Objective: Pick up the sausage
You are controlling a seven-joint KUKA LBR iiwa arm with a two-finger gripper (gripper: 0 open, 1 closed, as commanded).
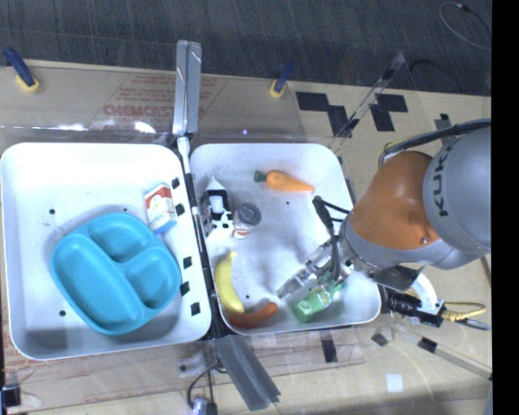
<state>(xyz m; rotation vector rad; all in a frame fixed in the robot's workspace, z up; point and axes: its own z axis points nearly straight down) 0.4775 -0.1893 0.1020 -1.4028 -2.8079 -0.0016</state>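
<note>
At the six o'clock rim of the right bin (342,169) we see the sausage (254,315), a smooth, reddish-brown curved cylinder, long axis running three to nine o'clock beside the glossy yellow banana (227,286). The hand (304,278) hangs just toward two o'clock of it, metal fingers apart, gripping nothing.

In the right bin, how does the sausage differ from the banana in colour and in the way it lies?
The sausage is reddish brown; the banana is yellow. The sausage lies along the near wall of the right bin; the banana runs beside its left wall, pointing away from the near wall. The sausage looks shorter than the banana. Both are curved and meet at the near left corner.
</note>
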